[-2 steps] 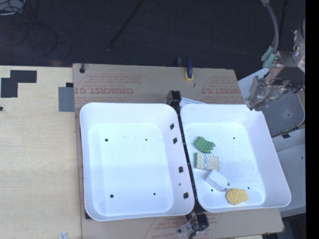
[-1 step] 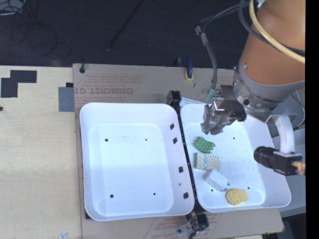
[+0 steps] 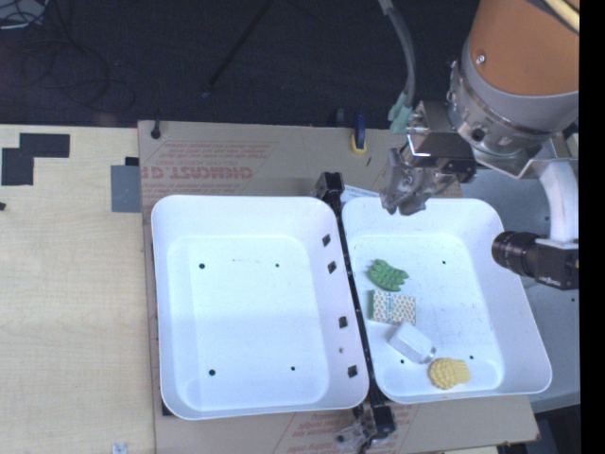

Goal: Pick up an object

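White block (image 3: pixel 411 341) | long axis diagonal | right bin (image 3: pixel 515 253) | beside yellow corn (image 3: pixel 448 374)

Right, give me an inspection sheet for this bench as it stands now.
Surface: two white bins side by side, left bin, right bin, on a cardboard sheet.
Job's things: in the right bin, a green piece, a patterned square, a white block, a yellow piece.
Clutter: nothing seen.
Pincer: above the right bin's far edge, nothing seen in it.
Cables: grey hose running to the wrist.
Surroundings: black camera at right.
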{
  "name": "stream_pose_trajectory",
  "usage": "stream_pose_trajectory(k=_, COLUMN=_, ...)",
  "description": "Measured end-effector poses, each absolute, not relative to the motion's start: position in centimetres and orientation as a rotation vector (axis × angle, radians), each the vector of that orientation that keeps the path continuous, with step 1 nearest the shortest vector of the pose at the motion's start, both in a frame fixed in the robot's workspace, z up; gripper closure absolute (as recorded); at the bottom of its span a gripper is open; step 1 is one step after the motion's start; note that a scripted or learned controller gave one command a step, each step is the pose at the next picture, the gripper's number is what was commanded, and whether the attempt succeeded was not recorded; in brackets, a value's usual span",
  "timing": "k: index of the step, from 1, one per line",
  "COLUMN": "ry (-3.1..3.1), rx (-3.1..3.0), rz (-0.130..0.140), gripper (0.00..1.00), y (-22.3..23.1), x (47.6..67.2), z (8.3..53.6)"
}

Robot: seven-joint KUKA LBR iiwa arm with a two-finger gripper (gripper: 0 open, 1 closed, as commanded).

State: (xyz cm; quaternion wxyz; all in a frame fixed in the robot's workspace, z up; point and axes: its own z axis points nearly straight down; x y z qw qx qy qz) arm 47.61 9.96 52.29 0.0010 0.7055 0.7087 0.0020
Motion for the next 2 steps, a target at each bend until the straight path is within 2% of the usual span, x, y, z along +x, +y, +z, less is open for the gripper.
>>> stream_pose_trajectory(k=1, ry=2.232, rx=2.215, rz=-0.01, gripper=1.0, y=9.98, x=47.59, z=52.82)
stream_pose_trajectory(k=2, ry=2.238, rx=2.213, rz=-0.015, gripper=1.0, y=10.02, x=47.63, z=53.74)
